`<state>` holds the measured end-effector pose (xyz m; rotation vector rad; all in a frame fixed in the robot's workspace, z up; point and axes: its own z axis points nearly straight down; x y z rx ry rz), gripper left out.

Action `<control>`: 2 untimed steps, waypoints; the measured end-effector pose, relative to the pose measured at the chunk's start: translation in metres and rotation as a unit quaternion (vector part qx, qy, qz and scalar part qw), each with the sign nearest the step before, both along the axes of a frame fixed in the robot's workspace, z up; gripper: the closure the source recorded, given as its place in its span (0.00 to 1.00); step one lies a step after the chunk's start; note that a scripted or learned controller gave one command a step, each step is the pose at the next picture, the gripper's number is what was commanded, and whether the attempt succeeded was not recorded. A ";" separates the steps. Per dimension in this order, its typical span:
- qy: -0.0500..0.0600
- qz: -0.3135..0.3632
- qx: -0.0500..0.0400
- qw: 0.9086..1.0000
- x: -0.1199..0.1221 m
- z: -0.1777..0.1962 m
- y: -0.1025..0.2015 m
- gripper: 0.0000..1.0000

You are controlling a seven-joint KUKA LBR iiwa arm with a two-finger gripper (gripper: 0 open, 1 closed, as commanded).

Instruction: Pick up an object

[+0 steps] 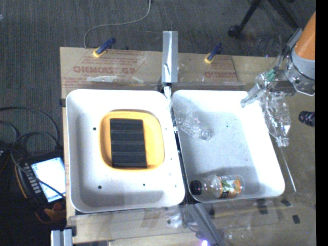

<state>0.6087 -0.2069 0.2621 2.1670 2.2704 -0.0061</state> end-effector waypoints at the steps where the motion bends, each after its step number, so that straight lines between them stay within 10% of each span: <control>1: 0.000 0.052 -0.001 0.999 0.029 0.035 -0.018 0.00; 2: 0.002 0.039 0.002 0.999 0.008 -0.124 -0.002 0.00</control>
